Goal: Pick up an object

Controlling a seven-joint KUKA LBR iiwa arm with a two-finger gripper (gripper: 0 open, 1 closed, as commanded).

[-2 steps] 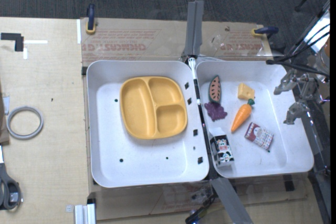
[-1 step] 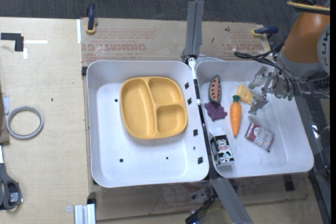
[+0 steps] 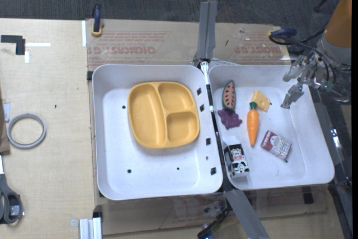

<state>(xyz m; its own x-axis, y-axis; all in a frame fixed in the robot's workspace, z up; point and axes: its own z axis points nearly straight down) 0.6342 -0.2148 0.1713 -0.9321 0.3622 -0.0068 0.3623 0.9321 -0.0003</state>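
The right bin [image 3: 313, 173] holds several small toys. A watermelon slice [image 3: 228, 95] lies at its left, with a purple grape bunch [image 3: 229, 118] just below it. An orange carrot [image 3: 253, 126] lies in the middle, under a yellow cheese wedge [image 3: 260, 101]. A red packet [image 3: 276, 146] lies to the right of the carrot. A black-and-white carton [image 3: 237, 160] stands against the bin's left wall. My gripper [image 3: 288, 90] hovers over the bin's upper right part, to the right of the cheese. It is open, with nothing between its fingers.
A yellow divided plate [image 3: 164, 115] lies in the left bin [image 3: 112, 176]. A grey divider post [image 3: 207, 31] rises between the bins at the back. A tape ring [image 3: 25, 130] and scissors [image 3: 10, 207] lie on the bench at the left.
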